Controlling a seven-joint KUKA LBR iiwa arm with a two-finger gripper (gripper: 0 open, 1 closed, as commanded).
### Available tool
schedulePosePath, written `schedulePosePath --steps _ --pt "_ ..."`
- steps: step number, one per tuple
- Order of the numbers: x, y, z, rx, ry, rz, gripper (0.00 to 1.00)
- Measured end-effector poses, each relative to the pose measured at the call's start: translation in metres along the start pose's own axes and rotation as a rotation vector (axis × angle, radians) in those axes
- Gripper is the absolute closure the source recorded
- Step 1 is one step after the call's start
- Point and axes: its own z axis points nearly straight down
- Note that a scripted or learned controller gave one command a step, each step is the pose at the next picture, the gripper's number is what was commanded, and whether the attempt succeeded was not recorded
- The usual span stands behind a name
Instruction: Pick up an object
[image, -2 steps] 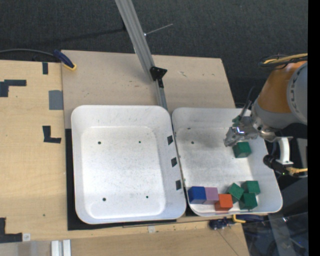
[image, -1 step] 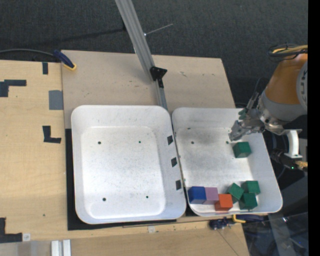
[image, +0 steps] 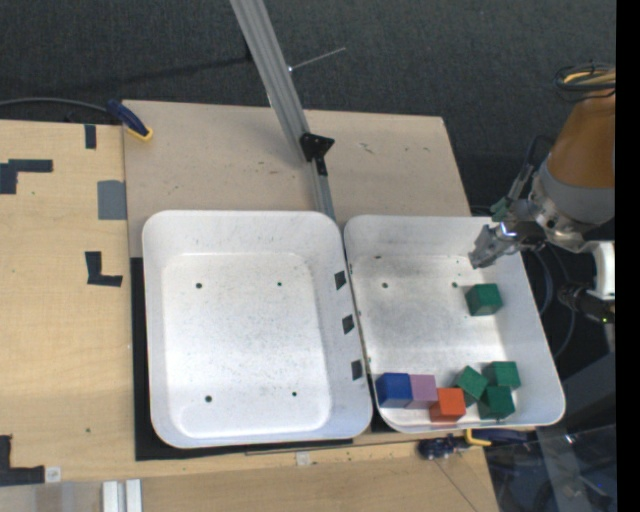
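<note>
Approach step, by my read. Claw (image: 487, 246) hung over right bin (image: 420, 250), near rear rim; opening could not be told. Lone green block (image: 484, 299) lay just beside, nearer camera, untouched. Next move likely called for shifting over block, then descending.

The tabletop (image: 230, 170) was light brown wood. Beside it on the left lay a paler wooden board (image: 50, 300) with small dark and grey tape marks. A black mat (image: 140, 380) peeked out under the bins. A grey metal pole (image: 285, 95) leaned across the top. Behind everything, the floor (image: 450, 50) looked dark grey. The light was soft and even.
</note>
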Motion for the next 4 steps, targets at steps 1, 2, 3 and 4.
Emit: schedulePosePath --steps 1,2,3,4 --pt "0.056 0.002 0.010 0.005 0.002 -0.004 1.00" --pt "0.103 0.010 0.014 0.005 0.002 -0.004 1.00" --pt "0.153 0.015 0.019 0.007 0.002 -0.004 1.00" --pt "0.206 0.005 0.018 0.006 0.003 -0.005 1.00"
